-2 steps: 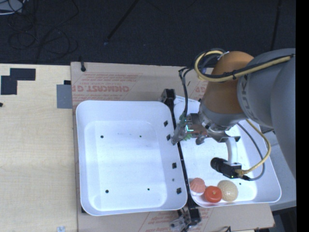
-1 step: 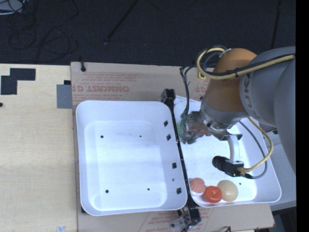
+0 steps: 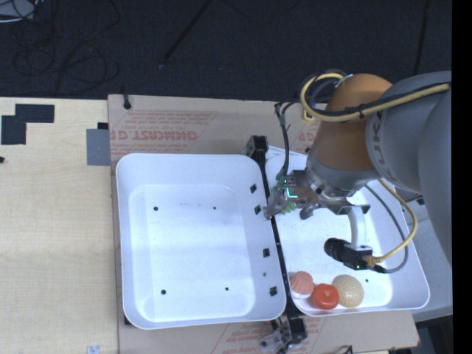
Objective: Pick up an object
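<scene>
– Three small round things lie nearest, in a row along the near wall of the shallow white plastic bin on the view's right (image 3: pixel 313 242): a pale pink round piece (image 3: pixel 301 282), a glossy red round piece like a tomato (image 3: pixel 325 296), and a cream round piece (image 3: pixel 349 290). As far as I can see, the red one touches both neighbours.

– And where is the tool?

– The tool (image 3: pixel 291 201) hangs farther back over the same bin, close to the side it shares with the other bin. I cannot tell whether it is open or closed, because the wrist covers it from above. I see no thing held in it.

– So which way does the object lie from it?

– Toward the camera and a little to the view's right. The pale pink round piece is nearest to the tool and the cream one is the farthest. I judge that the pick is not yet begun.

– Which way do they point?

– Each looks round, so I find no long axis and no pointing direction. Only the row has a direction, along the near wall. Because neighbours touch, closing along the row could push them.

– What is behind?

– The second shallow white plastic bin (image 3: pixel 192 249) lies at the view's left. Behind come the grey arm with its orange band (image 3: pixel 346 116), the brown cardboard sheet (image 3: pixel 184 124) and the pale wooden desk (image 3: pixel 51 234).
</scene>
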You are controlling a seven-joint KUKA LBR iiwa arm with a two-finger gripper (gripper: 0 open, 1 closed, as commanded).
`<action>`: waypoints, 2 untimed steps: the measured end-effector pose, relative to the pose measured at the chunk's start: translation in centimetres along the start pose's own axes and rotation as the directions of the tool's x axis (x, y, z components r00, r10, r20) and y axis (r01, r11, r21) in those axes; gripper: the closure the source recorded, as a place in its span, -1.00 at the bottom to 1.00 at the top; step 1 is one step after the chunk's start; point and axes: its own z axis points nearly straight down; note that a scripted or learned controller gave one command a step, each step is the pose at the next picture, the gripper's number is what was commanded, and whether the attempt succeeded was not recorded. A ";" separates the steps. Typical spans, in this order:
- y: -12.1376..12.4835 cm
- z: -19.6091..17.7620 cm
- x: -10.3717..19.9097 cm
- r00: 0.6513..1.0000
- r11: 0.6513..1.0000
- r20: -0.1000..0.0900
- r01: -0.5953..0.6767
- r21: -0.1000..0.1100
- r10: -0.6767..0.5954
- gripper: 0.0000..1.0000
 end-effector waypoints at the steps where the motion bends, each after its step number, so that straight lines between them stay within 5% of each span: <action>1: -7.3 0.3 -5.5 1.000 1.000 0.001 -0.009 0.002 0.009 -1.00; 2: -8.2 -2.6 -7.2 1.000 1.000 0.001 -0.003 -0.006 0.003 -1.00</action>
